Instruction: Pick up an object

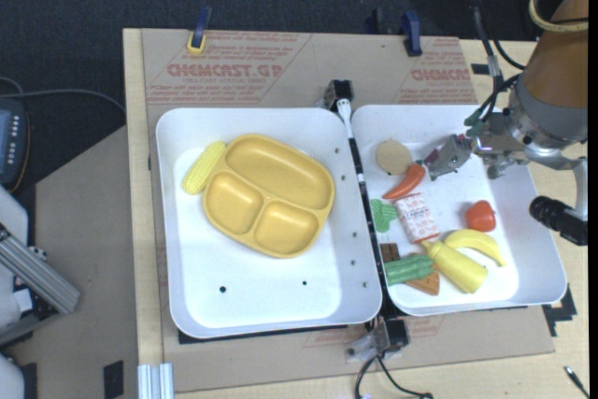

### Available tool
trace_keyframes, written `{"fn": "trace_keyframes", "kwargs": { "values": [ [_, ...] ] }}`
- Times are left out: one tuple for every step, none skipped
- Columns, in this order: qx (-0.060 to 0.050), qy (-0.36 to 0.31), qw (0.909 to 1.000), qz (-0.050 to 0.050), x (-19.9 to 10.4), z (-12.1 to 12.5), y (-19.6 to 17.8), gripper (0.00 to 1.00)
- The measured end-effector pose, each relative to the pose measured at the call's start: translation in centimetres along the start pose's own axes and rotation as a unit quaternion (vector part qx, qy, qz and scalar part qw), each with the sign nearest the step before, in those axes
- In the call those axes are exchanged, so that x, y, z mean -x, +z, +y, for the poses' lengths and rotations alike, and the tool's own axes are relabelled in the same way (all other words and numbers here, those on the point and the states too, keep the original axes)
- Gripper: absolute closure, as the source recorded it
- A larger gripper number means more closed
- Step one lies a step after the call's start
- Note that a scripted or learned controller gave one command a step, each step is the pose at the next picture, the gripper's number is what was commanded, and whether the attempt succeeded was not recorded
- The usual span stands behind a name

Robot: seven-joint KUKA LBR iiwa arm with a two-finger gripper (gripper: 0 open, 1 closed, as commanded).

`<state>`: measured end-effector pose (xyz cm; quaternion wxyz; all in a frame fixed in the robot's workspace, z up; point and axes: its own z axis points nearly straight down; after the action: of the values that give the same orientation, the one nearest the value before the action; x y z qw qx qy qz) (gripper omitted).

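The right bin (537, 280) holds several toy foods. Among them are a tan round piece (393, 155), an orange-red pepper (405, 181), a red-and-white packet (418, 219), a red tomato (480, 215), a yellow banana (477, 244) and a green vegetable (408, 270). My gripper (441, 159) hangs over the upper middle of this bin. It points left, just right of the tan piece and above the pepper's tip. Nothing visibly hangs from it.
The left bin (280, 304) carries a yellow divided plate (266, 196) and a toy corn cob (204, 166) at its upper left. A black divider (360, 192) runs between the bins. The grey and orange arm (556, 89) covers the right bin's far right corner.
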<state>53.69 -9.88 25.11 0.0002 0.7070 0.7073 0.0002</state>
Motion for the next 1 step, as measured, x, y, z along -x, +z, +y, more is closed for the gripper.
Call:
{"fn": "trace_keyframes", "kwargs": {
  "values": [
    [-0.003, 0.000, 1.0000, 0.001, -0.38, -0.20, 6.26, 0.00]
  ]
}}
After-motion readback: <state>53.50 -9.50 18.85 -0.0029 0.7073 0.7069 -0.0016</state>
